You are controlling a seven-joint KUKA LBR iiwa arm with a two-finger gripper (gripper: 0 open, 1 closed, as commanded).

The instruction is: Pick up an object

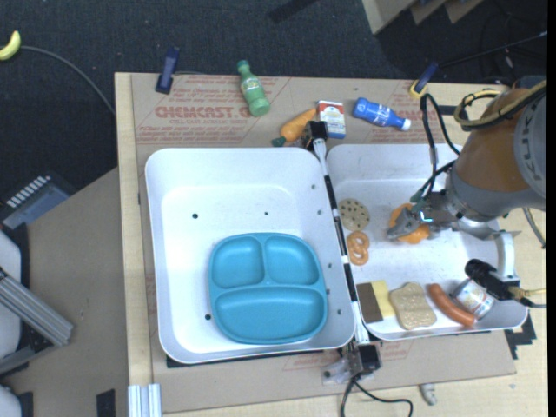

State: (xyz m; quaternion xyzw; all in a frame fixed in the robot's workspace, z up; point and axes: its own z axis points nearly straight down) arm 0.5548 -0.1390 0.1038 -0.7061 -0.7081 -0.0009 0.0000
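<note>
Orange toy food (407, 225), a small glossy piece we cannot identify more closely, sits in the right bin (391, 165) directly under the gripper (419, 218), whose fingers appear to be on either side of it, though we cannot tell whether they are closed on it or merely touching. In that same shallow white bin we see a round tan cracker with holes (352, 212), a twisted orange pretzel (358, 248) beside the dividing wall, a flat yellow-and-brown block (372, 301), a pale textured slice of bread (412, 306), a smooth reddish sausage (452, 306), and a small can (474, 297) near the front corner. In the left bin (174, 189) we find a blue plastic plate (268, 287) with three rounded compartments, lying flat. Behind the bins, on the cardboard-covered bench (208, 107), lie a green bottle (254, 89), a blue bottle (380, 114), a small carton (331, 119) and an orange carrot-like toy (299, 124).
</note>
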